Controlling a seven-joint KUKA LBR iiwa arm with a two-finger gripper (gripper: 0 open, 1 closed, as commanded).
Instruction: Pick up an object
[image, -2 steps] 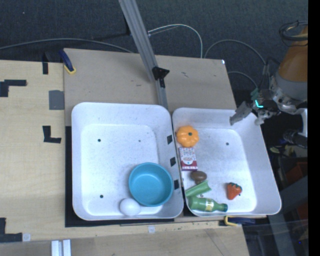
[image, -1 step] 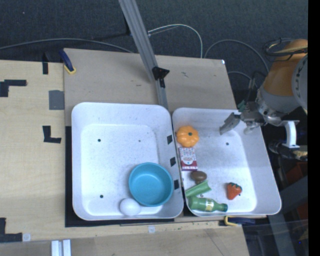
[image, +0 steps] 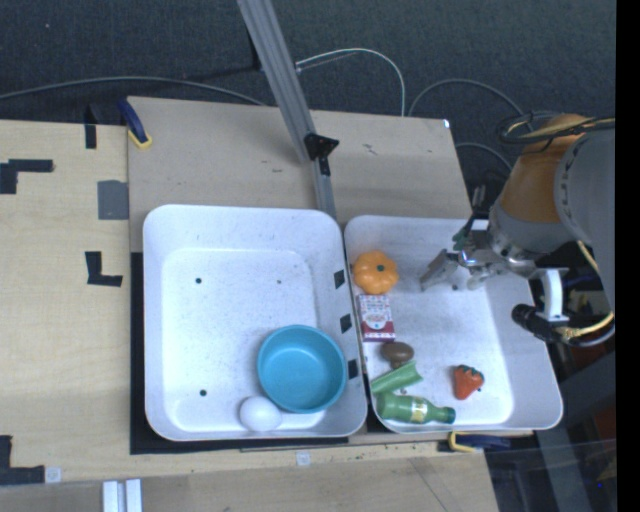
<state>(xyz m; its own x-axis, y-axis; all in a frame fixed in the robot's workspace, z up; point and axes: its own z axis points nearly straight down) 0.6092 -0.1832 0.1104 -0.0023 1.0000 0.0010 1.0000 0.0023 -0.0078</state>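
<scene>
My gripper (image: 452, 274) hangs over the right bin (image: 520, 395), near its upper right part, with its fingers spread and nothing between them. To its left lies an orange pumpkin (image: 375, 271). Below that sit a small red and white carton (image: 377, 317), a brown oval object (image: 398, 352), a green piece (image: 396, 379) and a green bottle (image: 415, 409) on its side. A red strawberry (image: 467, 380) rests toward the bin's lower right, well below the gripper.
The left bin (image: 200, 260) holds a blue bowl (image: 301, 368) and a white ball (image: 260, 412) near its front edge. A grey pole (image: 285, 80) slants over the bench behind the bins. Cables trail at the back right.
</scene>
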